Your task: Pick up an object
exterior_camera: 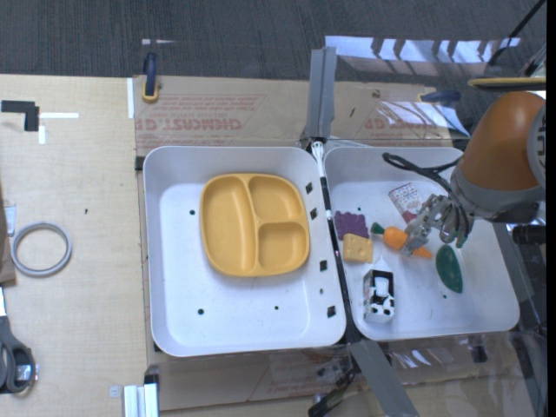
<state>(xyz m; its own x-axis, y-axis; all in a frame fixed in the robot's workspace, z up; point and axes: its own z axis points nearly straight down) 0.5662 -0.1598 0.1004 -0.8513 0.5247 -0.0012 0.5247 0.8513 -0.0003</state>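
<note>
The right bin holds several small items. An orange carrot-like toy with a green tip lies near its middle. My gripper hangs low right over the carrot's right end, reaching in from the right under the orange-banded wrist. A dark green oval piece lies just right of and below the gripper. To the left sit a purple block and a yellow cheese-like block. A black-and-white toy rests toward the front. A pink-and-white packet lies behind the gripper.
The left bin carries a yellow divided plate. A raised rim separates the two bins. On the bench at far left lie a grey tape ring and scissors.
</note>
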